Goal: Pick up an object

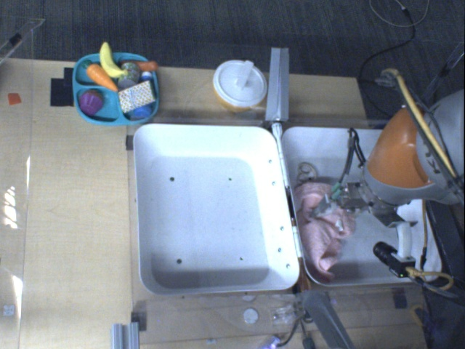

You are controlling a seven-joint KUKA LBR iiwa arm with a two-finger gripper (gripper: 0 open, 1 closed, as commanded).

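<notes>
Your end effector (pixel 328 211) sits on the crumpled pink cloth (pixel 320 231); whether it's closed, I cannot tell. Pinch a thick fold toward six o'clock before lifting straight up.

Arm (pixel 429 158): grey casing, broad orange band above wrist. Dark cables run along it; yellow cable crosses the orange band. Gripper (pixel 336 203) metallic grey, with green detail

Pink cloth (pixel 322 227), soft & crumpled, lies bunched in a heap in the right-hand white bin (pixel 320 142), right of frame centre, up against the bin's left wall. It runs lengthwise top to bottom, w/ folds & a darker pink lower end near the bin's bottom edge
</notes>
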